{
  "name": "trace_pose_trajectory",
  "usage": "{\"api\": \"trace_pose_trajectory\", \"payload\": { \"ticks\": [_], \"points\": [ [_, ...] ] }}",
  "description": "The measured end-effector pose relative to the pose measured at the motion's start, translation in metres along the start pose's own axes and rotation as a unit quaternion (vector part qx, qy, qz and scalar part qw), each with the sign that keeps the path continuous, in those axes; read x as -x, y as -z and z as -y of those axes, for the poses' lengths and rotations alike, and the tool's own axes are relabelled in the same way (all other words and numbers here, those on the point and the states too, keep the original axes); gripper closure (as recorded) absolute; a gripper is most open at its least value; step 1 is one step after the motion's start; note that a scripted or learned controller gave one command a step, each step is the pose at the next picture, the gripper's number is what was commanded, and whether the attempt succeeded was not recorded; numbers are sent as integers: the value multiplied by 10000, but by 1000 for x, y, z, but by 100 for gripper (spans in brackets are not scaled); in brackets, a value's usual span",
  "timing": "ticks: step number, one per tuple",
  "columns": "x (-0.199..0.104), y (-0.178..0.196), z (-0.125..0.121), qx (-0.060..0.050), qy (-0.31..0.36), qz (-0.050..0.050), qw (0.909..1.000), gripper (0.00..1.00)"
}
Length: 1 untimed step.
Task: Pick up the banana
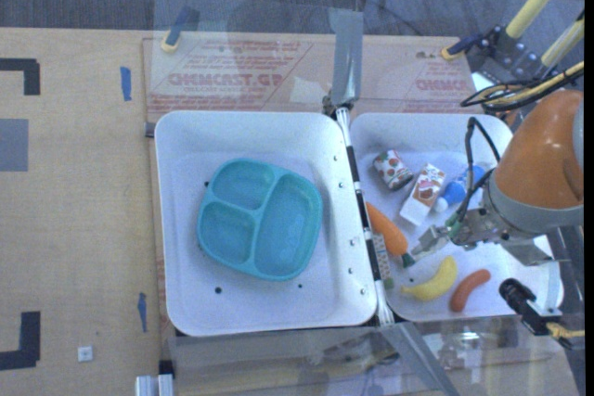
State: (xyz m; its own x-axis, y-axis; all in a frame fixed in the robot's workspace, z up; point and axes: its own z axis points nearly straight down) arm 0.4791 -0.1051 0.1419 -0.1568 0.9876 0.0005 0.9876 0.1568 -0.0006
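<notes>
Banana (433,280) between carrot (387,231), sausage (469,288)

My bench (74,227): tan wood. Left white bin (186,144) at 9 o'clock, right white bin (492,133) at 3 o'clock, touching. Clear sheet (232,74) at 12 o'clock.

Two shallow white bins sit side by side, the left one (186,153) and the right one (408,130). The left holds one teal three-compartment plastic plate (260,218). In the right I count one yellow banana (434,281), one orange carrot (386,230), one red-orange sausage (470,288), one white carton with red print (423,192), one strawberry-patterned pouch (392,169) and one small blue-and-white item (457,191).
</notes>
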Motion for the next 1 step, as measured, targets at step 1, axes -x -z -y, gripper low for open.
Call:
{"api": "trace_pose_trajectory", "payload": {
  "ticks": [1],
  "points": [
    [51, -53, 5, 36, 2163, 4, 9763, 0]
  ]
}}
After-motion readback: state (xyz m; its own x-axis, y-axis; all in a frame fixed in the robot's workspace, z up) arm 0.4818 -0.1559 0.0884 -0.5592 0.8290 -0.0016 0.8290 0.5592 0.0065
